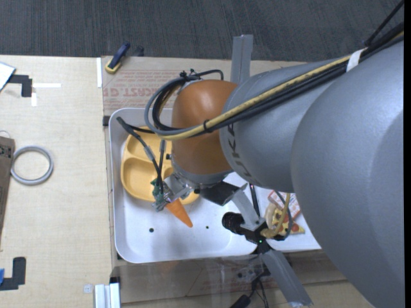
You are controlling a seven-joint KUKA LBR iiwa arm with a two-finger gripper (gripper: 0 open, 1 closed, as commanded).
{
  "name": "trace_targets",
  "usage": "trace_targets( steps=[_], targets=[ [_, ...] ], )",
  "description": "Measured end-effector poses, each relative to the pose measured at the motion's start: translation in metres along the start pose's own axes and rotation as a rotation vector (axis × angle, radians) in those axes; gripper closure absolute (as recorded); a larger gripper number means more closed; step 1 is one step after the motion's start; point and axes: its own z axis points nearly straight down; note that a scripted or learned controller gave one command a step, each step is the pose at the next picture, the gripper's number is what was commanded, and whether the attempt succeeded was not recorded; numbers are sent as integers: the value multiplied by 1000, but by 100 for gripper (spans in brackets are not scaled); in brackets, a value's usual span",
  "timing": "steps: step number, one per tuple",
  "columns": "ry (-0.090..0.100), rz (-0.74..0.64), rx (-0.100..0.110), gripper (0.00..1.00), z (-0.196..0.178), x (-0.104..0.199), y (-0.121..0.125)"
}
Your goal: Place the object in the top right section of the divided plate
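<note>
A yellow divided plate (137,167) lies in the left part of the white bin (144,244), and the arm covers its right half. My gripper (162,199) hangs over the plate's near edge. An orange carrot-shaped object (181,213) sticks out from just under the gripper, slanting down to the right over the bin floor. Its thick end touches the gripper, but the arm blocks the view of any grip on it.
A colourful snack packet (282,214) lies in the bin to the right, partly under the arm. A roll of tape (30,165) rests on the bench to the left. A blue and yellow tool (118,57) lies behind the bin.
</note>
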Motion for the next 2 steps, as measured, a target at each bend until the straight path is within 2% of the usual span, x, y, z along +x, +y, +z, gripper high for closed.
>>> trace_targets(
  steps=[1,2],
  targets=[
    [-1,-150,-3,100,-51,-5,8],
    [-3,-314,-5,100,-145,-47,-10]
  ],
)
